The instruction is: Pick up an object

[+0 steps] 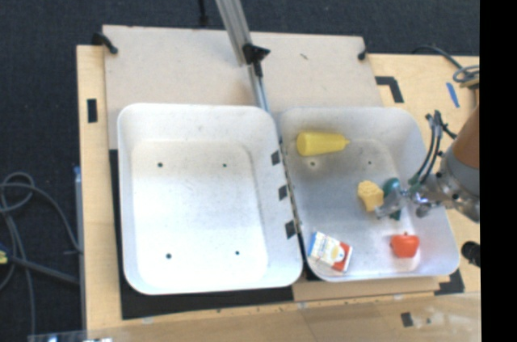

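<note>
**Approach under way in the right bin**

The gripper (401, 201) hovers low in the right white bin (355, 122), fingers apparently narrow and holding nothing, between a small yellow block (370, 195) and an orange-red rounded toy (405, 244). Next: settle over one and close

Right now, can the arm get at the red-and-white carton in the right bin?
Probably yes. The carton lies apart near the bin's front-left corner, nothing on it; the end effector hangs over the same bin, beside the small yellow piece.
</note>
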### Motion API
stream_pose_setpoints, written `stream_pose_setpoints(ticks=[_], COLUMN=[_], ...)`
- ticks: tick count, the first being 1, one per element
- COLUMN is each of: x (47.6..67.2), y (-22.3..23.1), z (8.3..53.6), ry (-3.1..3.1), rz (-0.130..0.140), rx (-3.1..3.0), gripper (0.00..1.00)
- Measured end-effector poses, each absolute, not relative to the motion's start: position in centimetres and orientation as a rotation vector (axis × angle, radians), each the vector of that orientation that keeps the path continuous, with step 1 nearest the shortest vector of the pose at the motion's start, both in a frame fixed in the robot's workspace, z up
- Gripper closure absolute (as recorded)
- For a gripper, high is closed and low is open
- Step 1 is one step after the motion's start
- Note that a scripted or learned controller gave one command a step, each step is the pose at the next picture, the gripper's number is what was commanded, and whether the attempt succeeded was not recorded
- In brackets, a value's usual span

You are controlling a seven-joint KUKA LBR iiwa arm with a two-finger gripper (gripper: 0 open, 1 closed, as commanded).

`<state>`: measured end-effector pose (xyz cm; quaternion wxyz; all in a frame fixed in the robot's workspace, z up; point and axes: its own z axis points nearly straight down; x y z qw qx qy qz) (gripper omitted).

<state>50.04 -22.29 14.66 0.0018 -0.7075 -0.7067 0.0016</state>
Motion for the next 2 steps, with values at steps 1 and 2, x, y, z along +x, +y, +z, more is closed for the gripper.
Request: stream_pose_setpoints(ticks=[1,2], x=[50.0,50.2], y=[-22.4,-22.5], z=[9.9,11.2], ry=[-2.220,-2.218], rz=[0.002,-0.005], rx=[-2.224,-2.235], gripper=[0.00,1.00])
